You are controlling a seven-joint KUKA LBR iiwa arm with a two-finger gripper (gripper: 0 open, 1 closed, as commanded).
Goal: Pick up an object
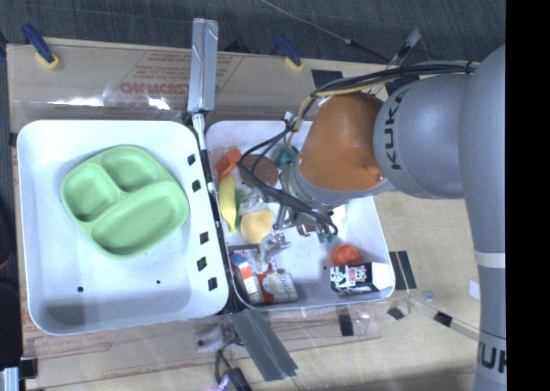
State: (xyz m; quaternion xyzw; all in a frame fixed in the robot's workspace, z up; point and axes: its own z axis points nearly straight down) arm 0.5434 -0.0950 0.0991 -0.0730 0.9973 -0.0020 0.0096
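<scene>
Lemon (255, 226) lies in the right bin (375, 235), touching the banana (227, 200) among crowded packets, with the pincer (279, 239) low just beside it, its opening impossible to tell, so a closing grip may slip off or snag neighbours.
</scene>
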